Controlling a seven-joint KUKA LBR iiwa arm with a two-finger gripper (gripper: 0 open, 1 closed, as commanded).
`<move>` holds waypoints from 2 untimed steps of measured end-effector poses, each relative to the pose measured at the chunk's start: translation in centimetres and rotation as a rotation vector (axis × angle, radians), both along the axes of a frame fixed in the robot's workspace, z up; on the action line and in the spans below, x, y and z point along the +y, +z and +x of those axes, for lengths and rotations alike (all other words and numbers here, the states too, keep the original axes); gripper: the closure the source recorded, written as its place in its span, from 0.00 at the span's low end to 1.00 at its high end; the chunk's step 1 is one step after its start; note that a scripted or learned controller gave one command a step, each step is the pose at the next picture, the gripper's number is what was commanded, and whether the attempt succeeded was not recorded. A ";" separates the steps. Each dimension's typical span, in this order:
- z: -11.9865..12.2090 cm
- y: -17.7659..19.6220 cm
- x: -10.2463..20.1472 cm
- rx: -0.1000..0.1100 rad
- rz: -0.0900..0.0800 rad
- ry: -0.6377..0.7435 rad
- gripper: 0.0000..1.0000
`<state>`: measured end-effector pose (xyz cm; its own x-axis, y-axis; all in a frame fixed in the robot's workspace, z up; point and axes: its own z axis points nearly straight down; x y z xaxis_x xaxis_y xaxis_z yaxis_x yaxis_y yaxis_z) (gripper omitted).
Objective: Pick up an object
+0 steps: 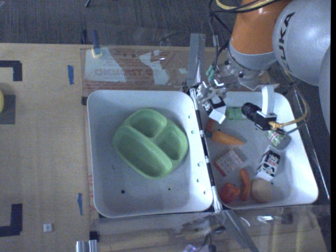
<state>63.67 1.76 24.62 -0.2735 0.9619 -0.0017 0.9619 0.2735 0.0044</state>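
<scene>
- Camera view, far left: I see the wooden desk (42, 156) with black corner marks and blue tape strips.
- Left bin (105, 193) carries a green divided plate (151, 142), lying tilted near its middle.
- Behind that bin I see a faded printed sheet; its lettering is too washed out to read.
- At the top left corner of the right bin (304, 182), my end effector (210, 96) hangs over the dividing rim; I cannot tell how its jaws stand.
- Just below it lies a carrot (227, 138); a small patterned packet (229, 161) sits nearer me.
- Along the front: a red tomato-like piece (229, 192), a red sausage shape (245, 182), an egg (261, 190).
- A black-and-white carton (270, 165) is beside the egg, print unreadable.
- On the arm (307, 30), I read "KUKA".
</scene>
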 end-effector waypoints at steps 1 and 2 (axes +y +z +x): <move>1.8 7.8 -4.0 -0.001 -0.002 0.190 1.00; 0.5 -6.0 -1.5 0.000 0.000 0.069 1.00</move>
